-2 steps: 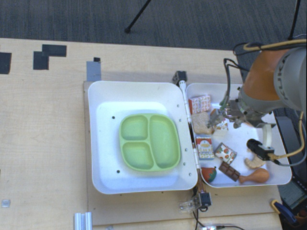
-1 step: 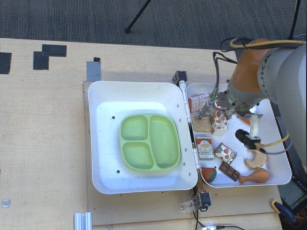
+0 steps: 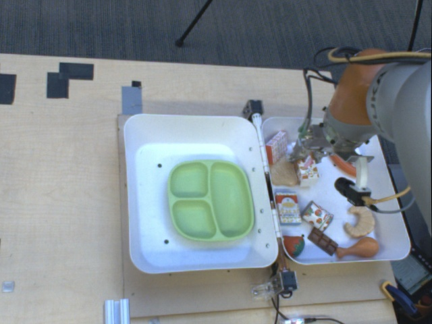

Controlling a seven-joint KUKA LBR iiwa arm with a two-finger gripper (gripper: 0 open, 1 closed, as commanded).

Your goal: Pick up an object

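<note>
My gripper (image 3: 307, 152) hangs low in the upper left part of the right bin (image 3: 402, 229). It is just above a small white and red carton (image 3: 308, 173). Close to it lie a tan bread slice (image 3: 285, 175) and a white and red box (image 3: 277, 143). An orange carrot-like piece (image 3: 342, 165) lies to the gripper's right. Nothing shows between the gripper and the carton, and the wrist hides the bin's upper corner.
Lower in the right bin lie a printed packet (image 3: 288, 208), a smaller packet (image 3: 316, 215), a chocolate bar (image 3: 322, 241), a red and green fruit (image 3: 293, 246), a croissant (image 3: 360, 221) and a drumstick (image 3: 358, 249). The left bin (image 3: 145, 140) holds a green divided plate (image 3: 210, 200).
</note>
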